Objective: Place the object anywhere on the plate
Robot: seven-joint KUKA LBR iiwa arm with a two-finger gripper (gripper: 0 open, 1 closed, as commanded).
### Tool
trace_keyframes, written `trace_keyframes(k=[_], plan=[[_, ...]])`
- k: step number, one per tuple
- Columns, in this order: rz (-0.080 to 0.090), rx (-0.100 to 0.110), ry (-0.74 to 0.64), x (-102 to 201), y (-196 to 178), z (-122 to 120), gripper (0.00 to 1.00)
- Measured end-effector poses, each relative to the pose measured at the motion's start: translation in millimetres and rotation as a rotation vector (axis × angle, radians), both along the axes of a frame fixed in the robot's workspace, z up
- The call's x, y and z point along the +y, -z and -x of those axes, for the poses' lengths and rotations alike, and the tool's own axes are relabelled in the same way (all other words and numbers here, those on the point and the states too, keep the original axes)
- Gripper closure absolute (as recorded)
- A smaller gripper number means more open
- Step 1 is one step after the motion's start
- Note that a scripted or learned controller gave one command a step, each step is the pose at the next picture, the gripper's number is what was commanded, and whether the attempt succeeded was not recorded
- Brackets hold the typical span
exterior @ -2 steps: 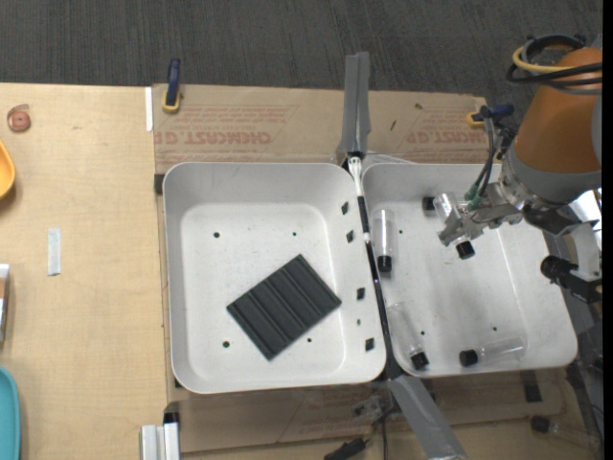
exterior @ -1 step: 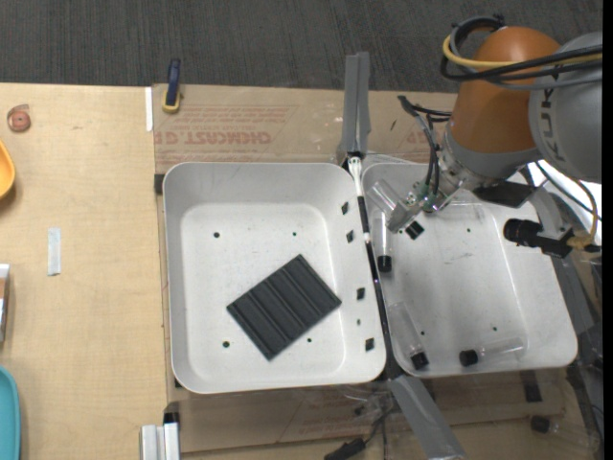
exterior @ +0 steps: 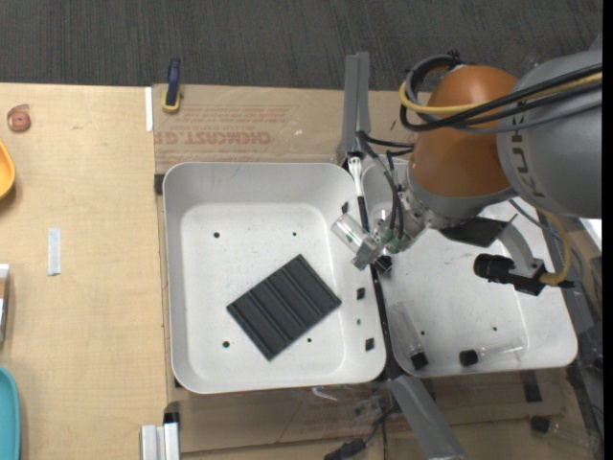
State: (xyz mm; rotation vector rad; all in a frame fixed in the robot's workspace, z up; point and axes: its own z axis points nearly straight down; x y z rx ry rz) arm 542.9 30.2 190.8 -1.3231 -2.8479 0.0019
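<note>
Arm: grey KUKA arm reaches in from the right, its wrist over the seam between the bins.
Gripper: gripper hangs at centre frame over the left bin's right rim; its opening and any load, I cannot tell.
Plate: dark ribbed plate lies flat and skewed in the left bin, centre-left.
Object: none identifiable; small dark bits sit in the right bin.
Judgement: the wrist seems poised to cross towards the plate.
</note>
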Motion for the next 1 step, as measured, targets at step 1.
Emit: trace_keyframes(k=[1], plan=[[0.000, 0.001, -0.137, 20.4, -4.2, 38.4, 1.00]])
